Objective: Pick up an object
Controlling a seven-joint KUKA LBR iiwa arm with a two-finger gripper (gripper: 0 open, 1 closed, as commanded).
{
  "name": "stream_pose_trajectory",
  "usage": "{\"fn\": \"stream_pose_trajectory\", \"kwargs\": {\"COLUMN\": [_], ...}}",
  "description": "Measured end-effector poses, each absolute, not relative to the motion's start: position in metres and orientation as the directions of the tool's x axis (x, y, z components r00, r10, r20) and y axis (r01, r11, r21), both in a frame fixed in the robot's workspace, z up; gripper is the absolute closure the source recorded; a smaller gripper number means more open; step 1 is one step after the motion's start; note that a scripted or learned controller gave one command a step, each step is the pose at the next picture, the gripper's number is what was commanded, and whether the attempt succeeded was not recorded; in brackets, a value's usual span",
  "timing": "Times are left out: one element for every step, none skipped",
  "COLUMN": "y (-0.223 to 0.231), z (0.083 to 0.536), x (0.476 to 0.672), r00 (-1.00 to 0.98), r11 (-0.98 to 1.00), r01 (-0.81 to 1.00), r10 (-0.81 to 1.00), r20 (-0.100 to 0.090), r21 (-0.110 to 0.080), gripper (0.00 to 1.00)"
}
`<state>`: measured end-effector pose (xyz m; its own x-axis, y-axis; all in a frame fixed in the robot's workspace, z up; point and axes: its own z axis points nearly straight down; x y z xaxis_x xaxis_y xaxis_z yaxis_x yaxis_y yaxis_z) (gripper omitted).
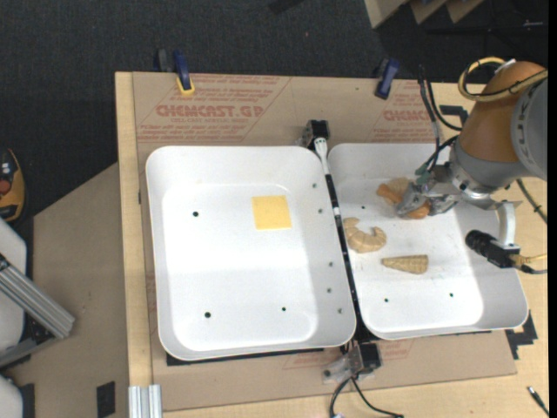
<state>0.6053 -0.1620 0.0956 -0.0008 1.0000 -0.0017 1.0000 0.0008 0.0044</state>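
- The gripper (pixel 416 200) is low in the right bin (pixel 461 316), and I cannot tell how it is set.
- A tan, bread-like piece (pixel 392 189) lies just beside it on its left, partly hidden; an orange bit (pixel 419 212) shows right at its tip.
- A croissant-shaped piece (pixel 363 236) and a cone-shaped piece (pixel 406 264) lie nearer the camera, apart from the gripper.
- A yellow square slice (pixel 271 212) sits well to its left, in the left bin (pixel 174 259).
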Motion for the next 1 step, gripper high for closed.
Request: {"fn": "stream_pose_trajectory", "kwargs": {"y": [-0.0656], "z": [0.1911], "x": [0.6028], "r00": [-0.010], "r11": [0.010], "r01": [1.000], "r10": [1.000], "r20": [0.002], "r21": [0.009], "gripper": [1.00]}}
